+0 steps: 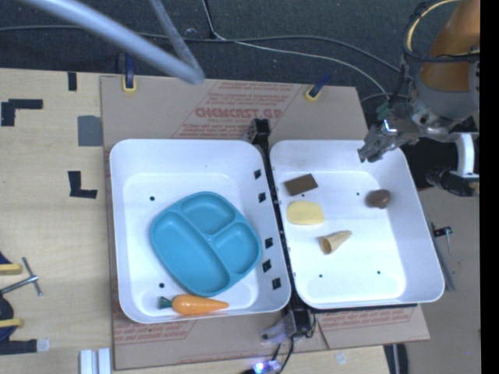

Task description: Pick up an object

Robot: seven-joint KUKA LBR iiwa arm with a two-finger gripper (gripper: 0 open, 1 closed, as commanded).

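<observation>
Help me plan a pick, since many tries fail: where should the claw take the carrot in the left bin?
Probably from above, at the carrot's thick orange middle, closing across its narrow width. It lies flat, lengthwise along the bin's near wall, so a sideways approach looks blocked.

Arm point(446, 53): orange band above a grey wrist section, looped cabling alongside, dark two-finger gripper point(373, 148) below.

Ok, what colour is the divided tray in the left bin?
Light blue; the divided tray shows clearly in the camera view.
</observation>
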